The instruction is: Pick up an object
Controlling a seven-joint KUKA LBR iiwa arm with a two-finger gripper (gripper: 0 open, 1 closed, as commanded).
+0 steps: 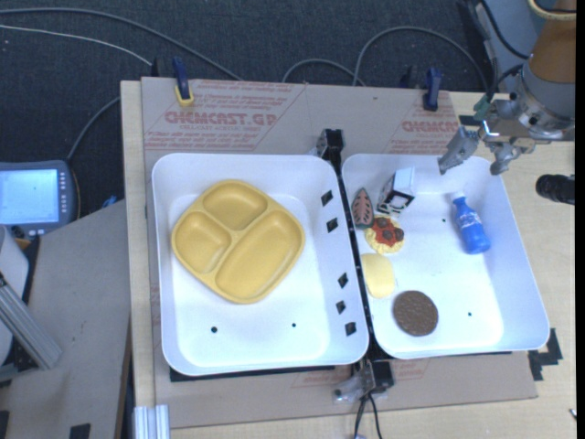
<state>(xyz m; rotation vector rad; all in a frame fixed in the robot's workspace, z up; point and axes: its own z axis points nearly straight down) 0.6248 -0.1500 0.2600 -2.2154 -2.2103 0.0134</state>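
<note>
My gripper hangs over the far right part of the right bin, fingers spread open with nothing between them. Just below it a blue bottle lies in the bin. Along the bin's left side sit a small black-and-white box, a reddish-brown oval piece, a round red-and-yellow toy food, a pale yellow block and a brown round cookie.
The left bin holds a yellow sectioned plate. A black divider with clips runs between the bins. Blue clamps grip the far board edge. A small screen stands at the left.
</note>
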